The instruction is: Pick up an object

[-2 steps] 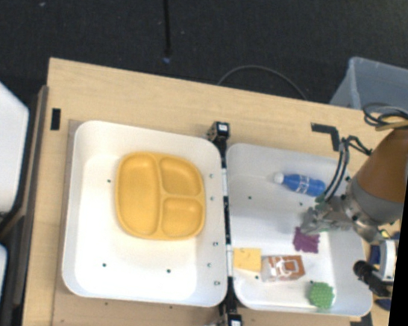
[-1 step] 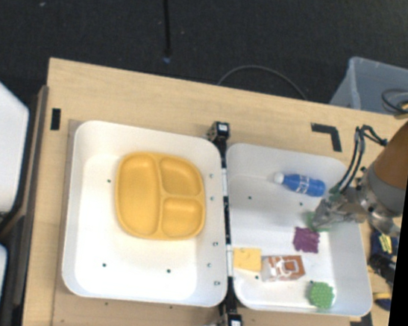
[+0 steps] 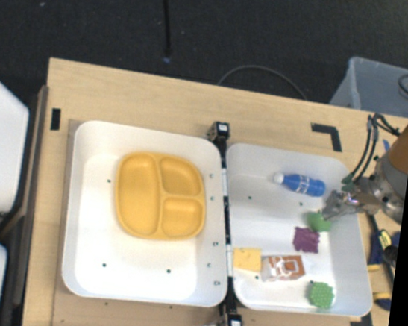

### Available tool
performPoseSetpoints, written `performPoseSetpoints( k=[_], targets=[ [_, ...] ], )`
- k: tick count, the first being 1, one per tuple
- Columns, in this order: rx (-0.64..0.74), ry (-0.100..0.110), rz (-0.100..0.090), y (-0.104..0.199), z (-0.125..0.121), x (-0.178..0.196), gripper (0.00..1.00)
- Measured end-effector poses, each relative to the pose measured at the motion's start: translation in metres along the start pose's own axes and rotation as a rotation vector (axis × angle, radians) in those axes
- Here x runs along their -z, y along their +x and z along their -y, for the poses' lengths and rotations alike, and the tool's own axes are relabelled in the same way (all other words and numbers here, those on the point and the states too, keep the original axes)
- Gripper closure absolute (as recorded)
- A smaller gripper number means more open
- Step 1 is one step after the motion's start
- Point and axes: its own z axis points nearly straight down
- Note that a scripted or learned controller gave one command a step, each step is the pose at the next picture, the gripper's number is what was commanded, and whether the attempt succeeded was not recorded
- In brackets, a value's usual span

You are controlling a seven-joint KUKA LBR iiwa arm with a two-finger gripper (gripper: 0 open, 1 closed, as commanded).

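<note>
The right bin (image 3: pixel 258 204) holds several small objects. A blue bottle (image 3: pixel 300 184) lies near its far side. A small green piece (image 3: pixel 318 221) sits right of the middle, and a purple lump (image 3: pixel 306 240) lies just in front of it. A knobbly green ball (image 3: pixel 320 295) rests in the near right corner. A yellow block (image 3: pixel 247 259) and a brown-and-white packet (image 3: pixel 283 268) lie along the near side. My gripper (image 3: pixel 333 208) reaches in from the right, slanting down, with its tip directly at the small green piece. The tip blocks the contact, so a hold is unclear.
In the left bin (image 3: pixel 78 254) lies a yellow divided plate (image 3: pixel 160 194). A black clip (image 3: pixel 218 131) marks the far end of the seam between the bins. Cables (image 3: pixel 376 145) hang beside the arm at the right. A pale blue box (image 3: pixel 377 85) stands beyond the bench.
</note>
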Motion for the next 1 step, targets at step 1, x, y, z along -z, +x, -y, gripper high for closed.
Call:
performPoseSetpoints(
  k=[1],
  targets=[
    [0.005, 0.004, -0.004, 0.0542, -0.0049, 0.0015, 1.0]
  ],
)
